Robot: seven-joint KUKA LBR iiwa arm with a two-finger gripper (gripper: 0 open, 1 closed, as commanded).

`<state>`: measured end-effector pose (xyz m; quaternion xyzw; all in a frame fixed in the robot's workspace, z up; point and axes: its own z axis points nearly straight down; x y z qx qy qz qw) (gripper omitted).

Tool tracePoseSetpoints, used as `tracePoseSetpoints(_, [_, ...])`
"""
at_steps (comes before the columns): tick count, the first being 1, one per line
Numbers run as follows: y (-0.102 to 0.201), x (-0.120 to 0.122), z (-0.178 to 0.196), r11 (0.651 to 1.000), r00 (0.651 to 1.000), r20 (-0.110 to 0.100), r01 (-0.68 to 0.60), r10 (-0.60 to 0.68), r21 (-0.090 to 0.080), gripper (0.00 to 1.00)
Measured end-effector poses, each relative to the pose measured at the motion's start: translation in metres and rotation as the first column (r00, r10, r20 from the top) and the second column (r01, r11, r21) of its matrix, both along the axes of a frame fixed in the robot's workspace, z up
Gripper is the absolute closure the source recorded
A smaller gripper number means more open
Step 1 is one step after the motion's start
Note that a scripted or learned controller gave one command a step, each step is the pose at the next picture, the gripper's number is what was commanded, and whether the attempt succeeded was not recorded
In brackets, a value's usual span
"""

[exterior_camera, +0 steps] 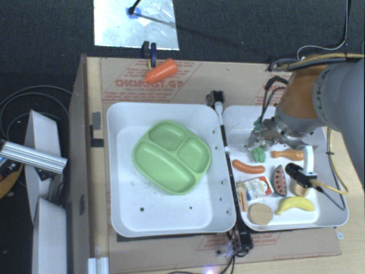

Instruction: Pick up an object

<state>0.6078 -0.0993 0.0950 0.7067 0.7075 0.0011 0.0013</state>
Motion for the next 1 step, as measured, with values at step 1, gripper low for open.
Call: tracePoseSetpoints(1, [0.0551,-0.0342,0.0942,1.0,1.0,0.001,-0.007,0.007,0.002,1.0])
